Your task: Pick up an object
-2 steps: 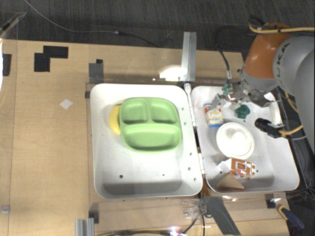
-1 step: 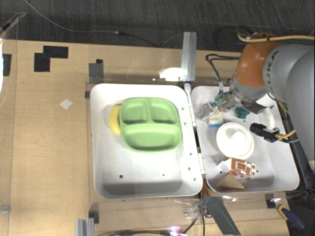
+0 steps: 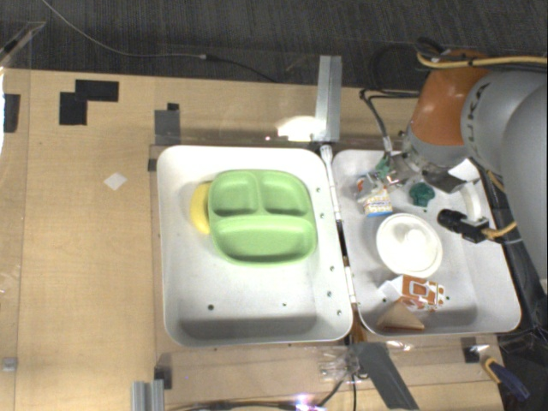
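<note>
KUKA iiwa body, as seen at the right edge of the camera view

Smooth rounded light-grey metal arm casing [image 3: 514, 118] at the far right, glossy, with dark lettering partly visible on the shell near the band. Left of it sits a bulbous glossy orange band [image 3: 441, 110]. Yellow-and-black cables [image 3: 454, 56] loop over the far side of the band; thin black wires [image 3: 377, 114] trail down its left side. Below the band sits a small grey wrist block [image 3: 428, 157]. A black cylindrical fitting with a yellow cable [image 3: 467, 224] sticks out on the near side. Gripper end too cluttered to make out.
</note>
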Controlling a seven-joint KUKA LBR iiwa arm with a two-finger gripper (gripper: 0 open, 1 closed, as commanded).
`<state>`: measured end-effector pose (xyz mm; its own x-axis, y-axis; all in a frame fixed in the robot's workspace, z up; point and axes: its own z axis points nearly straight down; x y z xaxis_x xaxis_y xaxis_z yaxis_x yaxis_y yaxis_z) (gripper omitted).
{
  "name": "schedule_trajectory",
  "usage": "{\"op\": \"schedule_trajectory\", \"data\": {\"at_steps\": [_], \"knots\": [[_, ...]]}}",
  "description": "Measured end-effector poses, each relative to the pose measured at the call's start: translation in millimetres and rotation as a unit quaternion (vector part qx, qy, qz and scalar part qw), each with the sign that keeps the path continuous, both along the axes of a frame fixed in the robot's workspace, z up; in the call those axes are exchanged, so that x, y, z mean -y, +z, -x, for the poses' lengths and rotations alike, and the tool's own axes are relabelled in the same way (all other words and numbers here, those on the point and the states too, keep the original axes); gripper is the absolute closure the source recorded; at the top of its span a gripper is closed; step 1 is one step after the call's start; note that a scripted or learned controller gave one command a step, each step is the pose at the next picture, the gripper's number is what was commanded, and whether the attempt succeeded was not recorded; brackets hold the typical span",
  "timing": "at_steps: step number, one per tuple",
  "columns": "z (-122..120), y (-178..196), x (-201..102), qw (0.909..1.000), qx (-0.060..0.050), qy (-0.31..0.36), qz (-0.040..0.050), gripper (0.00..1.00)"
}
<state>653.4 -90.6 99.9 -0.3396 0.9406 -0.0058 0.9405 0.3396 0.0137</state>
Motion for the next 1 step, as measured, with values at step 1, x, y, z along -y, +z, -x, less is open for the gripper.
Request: {"op": "schedule_trajectory", "data": {"at_steps": [1], "knots": [[21.2,87.4,-62.7,1.0,-0.003,-0.006,-0.0007,1.0]]}}
